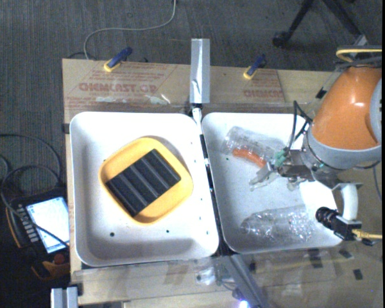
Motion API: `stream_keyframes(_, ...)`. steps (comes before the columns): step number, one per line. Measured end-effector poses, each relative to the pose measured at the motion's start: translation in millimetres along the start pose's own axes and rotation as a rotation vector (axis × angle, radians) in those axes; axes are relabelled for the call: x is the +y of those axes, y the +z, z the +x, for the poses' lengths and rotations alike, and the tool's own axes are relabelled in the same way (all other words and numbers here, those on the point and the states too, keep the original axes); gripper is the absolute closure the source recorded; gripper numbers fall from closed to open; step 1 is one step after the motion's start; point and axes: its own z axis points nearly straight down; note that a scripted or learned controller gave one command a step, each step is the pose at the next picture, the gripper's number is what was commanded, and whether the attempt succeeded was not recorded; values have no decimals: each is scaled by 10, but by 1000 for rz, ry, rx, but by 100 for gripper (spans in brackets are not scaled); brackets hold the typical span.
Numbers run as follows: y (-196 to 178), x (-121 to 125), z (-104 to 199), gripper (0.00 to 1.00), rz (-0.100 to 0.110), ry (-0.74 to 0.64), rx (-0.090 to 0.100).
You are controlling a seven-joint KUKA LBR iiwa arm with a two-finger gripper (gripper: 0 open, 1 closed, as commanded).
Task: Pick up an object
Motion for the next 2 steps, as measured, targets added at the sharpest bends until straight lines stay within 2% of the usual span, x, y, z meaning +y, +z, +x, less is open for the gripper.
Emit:
stream_keyframes(1, -171, 681, -158, 0, -2, -40, 0)
stream_keyframes(2, 662, 1128, -517, 0, -6, -76, -3)
